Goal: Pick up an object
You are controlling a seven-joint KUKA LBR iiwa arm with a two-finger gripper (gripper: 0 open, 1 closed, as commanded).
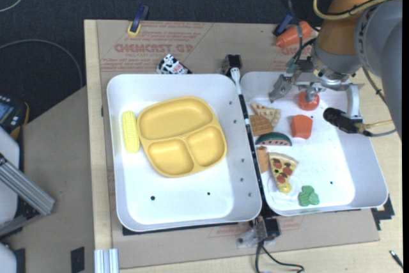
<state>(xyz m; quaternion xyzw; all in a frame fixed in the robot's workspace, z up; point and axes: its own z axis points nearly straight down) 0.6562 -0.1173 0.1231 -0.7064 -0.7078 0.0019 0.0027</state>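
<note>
Starting at the left bin [121,201], the corn cob [130,131] lies along its left wall beside the yellow divided plate [181,135]; neither concerns you. In the right bin [364,182], toys crowd the left wall: cracker [263,117], watermelon slice [273,139], pizza slice [282,171], broccoli [308,196]. Your gripper [309,89], jaws spread, straddles a small red toy [308,100] near the back edge. Closing off-centre could squirt it out.
</note>
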